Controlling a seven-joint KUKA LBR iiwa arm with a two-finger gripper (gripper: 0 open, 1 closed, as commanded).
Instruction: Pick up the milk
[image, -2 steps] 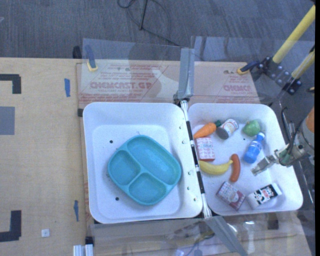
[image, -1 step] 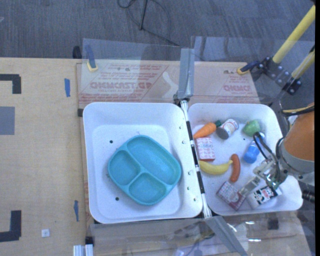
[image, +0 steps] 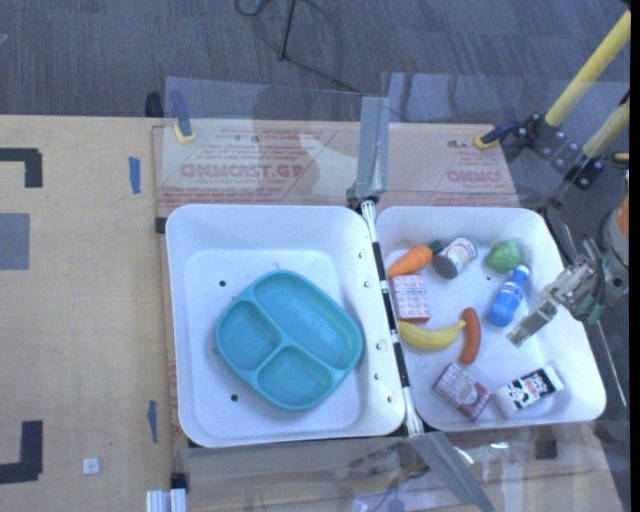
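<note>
Your small black-and-white milk carton (image: 529, 390) at lower right, metal two-finger gripper (image: 532, 322) just above, fingers' state unclear.

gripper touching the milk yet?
Apart. The camera view shows bare white bin floor between the gripper and the milk, which lies near the right bin's front edge.

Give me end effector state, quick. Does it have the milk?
End effector: open, holding nothing, over the right bin. Milk lies apart, at the bin's near edge.
</note>
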